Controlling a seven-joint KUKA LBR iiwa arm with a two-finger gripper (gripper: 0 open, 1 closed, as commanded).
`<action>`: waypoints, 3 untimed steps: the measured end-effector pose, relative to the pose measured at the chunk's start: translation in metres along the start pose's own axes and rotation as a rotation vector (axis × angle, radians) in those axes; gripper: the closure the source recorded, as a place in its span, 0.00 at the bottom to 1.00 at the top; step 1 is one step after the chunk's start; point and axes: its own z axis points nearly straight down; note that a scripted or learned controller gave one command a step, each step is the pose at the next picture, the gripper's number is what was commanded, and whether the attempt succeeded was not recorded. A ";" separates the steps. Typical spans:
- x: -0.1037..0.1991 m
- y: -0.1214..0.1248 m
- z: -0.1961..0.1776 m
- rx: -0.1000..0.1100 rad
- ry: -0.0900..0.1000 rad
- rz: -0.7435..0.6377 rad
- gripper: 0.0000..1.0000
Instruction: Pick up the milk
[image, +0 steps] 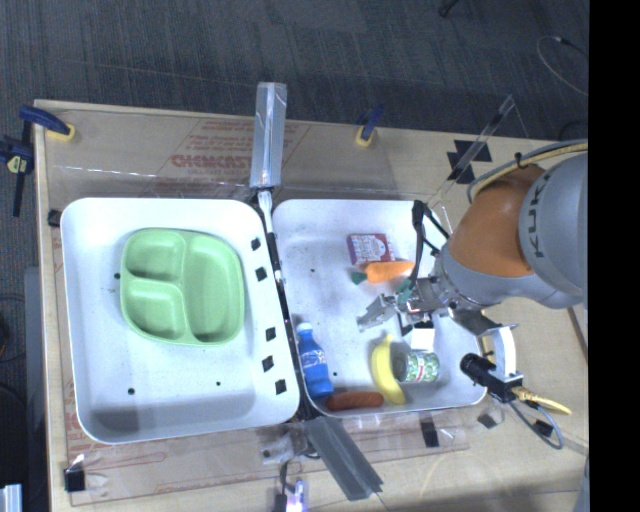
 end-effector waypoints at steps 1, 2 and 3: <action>-0.003 0.032 0.050 -0.002 -0.001 -0.055 0.00; 0.000 -0.002 0.038 -0.001 0.001 -0.123 0.00; -0.003 0.028 -0.039 -0.002 0.000 -0.112 0.00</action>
